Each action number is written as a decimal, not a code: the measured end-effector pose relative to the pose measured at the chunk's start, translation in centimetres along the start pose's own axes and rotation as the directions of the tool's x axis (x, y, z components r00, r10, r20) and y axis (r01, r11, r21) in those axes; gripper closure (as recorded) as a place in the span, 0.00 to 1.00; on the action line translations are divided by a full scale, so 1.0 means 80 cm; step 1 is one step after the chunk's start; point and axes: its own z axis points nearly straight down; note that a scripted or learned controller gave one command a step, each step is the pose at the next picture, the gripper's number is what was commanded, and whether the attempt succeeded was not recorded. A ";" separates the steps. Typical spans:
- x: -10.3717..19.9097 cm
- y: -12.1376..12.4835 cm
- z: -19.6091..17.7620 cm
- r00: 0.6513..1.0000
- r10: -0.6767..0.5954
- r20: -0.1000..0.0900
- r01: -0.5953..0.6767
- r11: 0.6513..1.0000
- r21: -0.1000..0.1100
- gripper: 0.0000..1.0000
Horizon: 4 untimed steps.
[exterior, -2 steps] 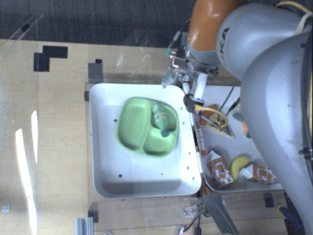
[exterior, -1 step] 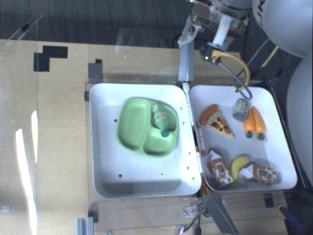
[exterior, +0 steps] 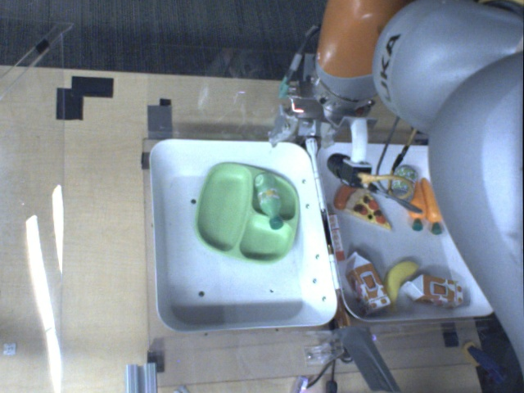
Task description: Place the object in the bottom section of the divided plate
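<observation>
Quick status from my end: the little bottle (exterior: pixel 268 201) is lying on the green divided plate (exterior: pixel 225 211) in the left bin (exterior: pixel 176 301). It sits on the plate's right side, body in the upper small compartment and teal cap poking down toward the lower one, so it looks to me like it's straddling the ridge between them. I honestly can't call which section it counts as. The gripper (exterior: pixel 299 129) hovers up by the far rim where the two bins meet, well clear of the plate, and I can't tell if it's open or closed from this angle. I see nothing in it, though. My read is the placing step is basically at its end. If anything's left, the next move is a nudge or re-grab to get the whole bottle into the bottom section, which means coming down carefully over a small, roll-prone thing. The right bin (exterior: pixel 409 248) has the spare stuff: pizza slice (exterior: pixel 367 207), banana (exterior: pixel 399 275), carrot (exterior: pixel 426 201). The bench (exterior: pixel 90 219) is pale wood with black tape marks (exterior: pixel 82 97), and beyond it there's dark floor (exterior: pixel 164 15).
</observation>
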 end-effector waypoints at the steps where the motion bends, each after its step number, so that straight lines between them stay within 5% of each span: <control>1: -0.052 0.002 -0.045 0.988 0.155 0.000 -0.155 0.988 -0.002 0.00; 2: -0.053 0.001 0.030 0.800 0.601 0.001 -0.601 0.800 0.000 0.00; 3: -0.065 -0.001 0.017 0.689 0.725 0.001 -0.725 0.689 0.000 0.00; 4: -0.091 -0.004 -0.068 0.784 0.621 0.000 -0.621 0.784 -0.002 0.00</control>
